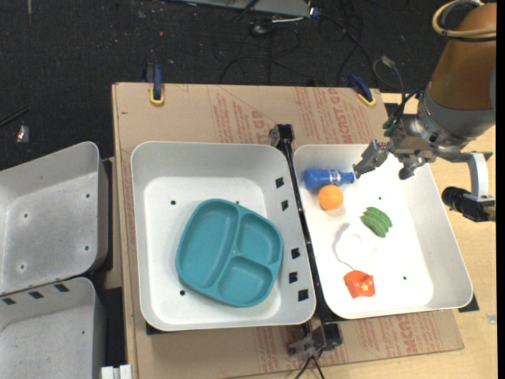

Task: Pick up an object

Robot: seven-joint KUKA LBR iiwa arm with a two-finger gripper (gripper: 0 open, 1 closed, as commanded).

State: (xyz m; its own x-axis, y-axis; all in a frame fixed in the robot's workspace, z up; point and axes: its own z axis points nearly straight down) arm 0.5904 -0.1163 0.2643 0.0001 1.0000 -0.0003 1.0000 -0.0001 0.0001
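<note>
The right bin (442,243) holds a blue bottle-shaped toy (323,178) at its back left, an orange ball (331,198) just in front of it, a green ridged vegetable (377,221) near the middle, and a red strawberry-like piece (360,284) toward the front. A pale white object (348,245) lies between the green and red pieces. My gripper (389,161) hangs open above the back of this bin, right of the blue toy, with its two dark fingers spread and nothing between them.
In the left bin (150,235) lies a teal divided plate (230,252). A black divider with clips (296,227) runs between the two bins. Two white trays (47,212) sit off the bench at the far left. Cables trail across the dark floor behind.
</note>
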